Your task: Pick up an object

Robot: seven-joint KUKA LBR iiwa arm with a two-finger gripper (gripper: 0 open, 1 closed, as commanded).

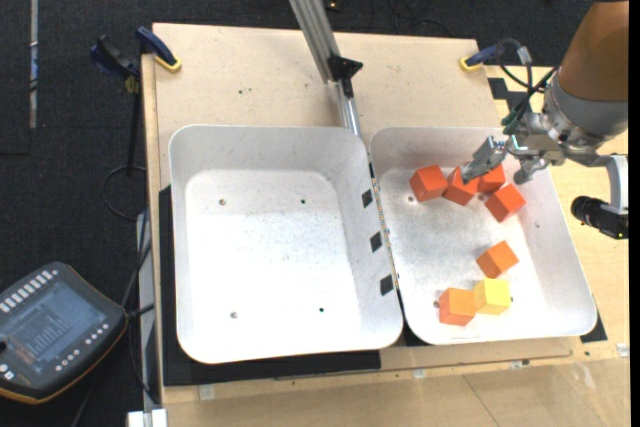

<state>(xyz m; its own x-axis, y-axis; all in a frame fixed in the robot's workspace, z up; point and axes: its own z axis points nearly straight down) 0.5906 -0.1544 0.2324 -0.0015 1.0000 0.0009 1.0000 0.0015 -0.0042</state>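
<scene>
camera view | gripper point(497, 162) low in right bin point(560, 255), at cluster of orange blocks point(472, 183) | fingers: cannot tell if open or closed, no block seen held | pick not done, grasp and lift left | yellow block point(495, 295) untouched

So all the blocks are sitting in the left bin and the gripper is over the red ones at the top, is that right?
Not quite. The camera view shows the blocks in the right bin, not the left bin. The rest holds: the gripper is over the red blocks at the top of that bin.
</scene>
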